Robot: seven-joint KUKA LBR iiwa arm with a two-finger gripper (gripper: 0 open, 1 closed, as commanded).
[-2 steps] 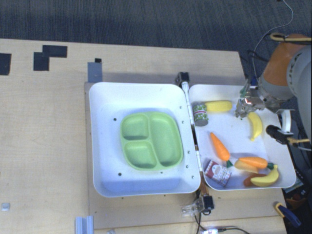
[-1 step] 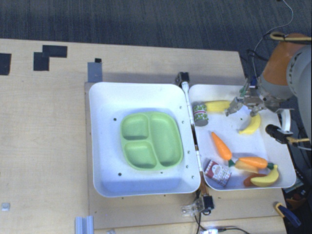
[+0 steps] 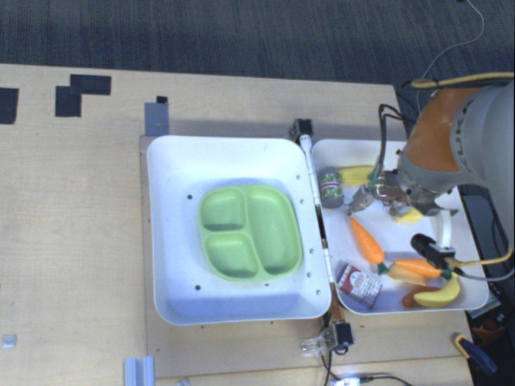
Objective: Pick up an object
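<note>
My gripper hangs low over the upper middle of the right bin, with its two metal fingers spread open and nothing between them. An orange toy carrot lies just below it. A small grey-green can stands to its left, beside a yellow piece. Another yellow bit peeks out under the gripper's right side. Near the bin's front lie a second carrot, a yellow banana and a red packet.
The left bin holds a green divided plate. A ridge where the two bin walls meet runs close to the can. The arm's grey body and orange band cover the right bin's upper right part.
</note>
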